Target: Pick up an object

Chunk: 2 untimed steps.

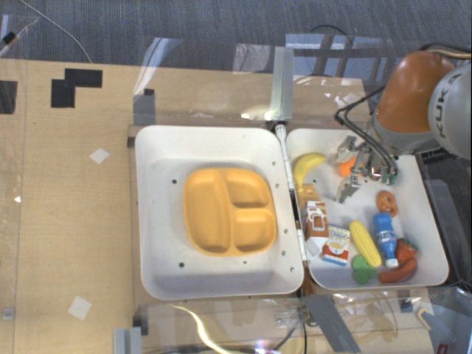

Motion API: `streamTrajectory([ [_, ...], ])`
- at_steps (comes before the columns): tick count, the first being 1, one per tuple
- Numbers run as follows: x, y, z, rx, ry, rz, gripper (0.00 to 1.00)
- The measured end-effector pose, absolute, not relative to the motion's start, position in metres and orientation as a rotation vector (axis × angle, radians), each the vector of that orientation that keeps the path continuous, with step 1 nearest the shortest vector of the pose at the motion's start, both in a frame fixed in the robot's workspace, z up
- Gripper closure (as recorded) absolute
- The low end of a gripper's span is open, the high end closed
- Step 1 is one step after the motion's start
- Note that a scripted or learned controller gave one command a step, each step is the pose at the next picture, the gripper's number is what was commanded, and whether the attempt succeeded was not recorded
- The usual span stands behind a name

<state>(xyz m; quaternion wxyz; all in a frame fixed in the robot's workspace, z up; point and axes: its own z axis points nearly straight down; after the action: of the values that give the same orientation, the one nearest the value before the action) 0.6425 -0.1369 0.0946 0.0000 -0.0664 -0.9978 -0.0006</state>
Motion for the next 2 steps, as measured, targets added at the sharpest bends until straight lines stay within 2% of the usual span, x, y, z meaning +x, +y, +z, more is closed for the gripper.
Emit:
streamTrajectory([
  [1,0.626,-0.152,0.091,-0.851,-3.032,-0.002,0.0],
  [2,0.619,-0.166,0.142,-0.917,-3.021,-0.002,0.0],
])
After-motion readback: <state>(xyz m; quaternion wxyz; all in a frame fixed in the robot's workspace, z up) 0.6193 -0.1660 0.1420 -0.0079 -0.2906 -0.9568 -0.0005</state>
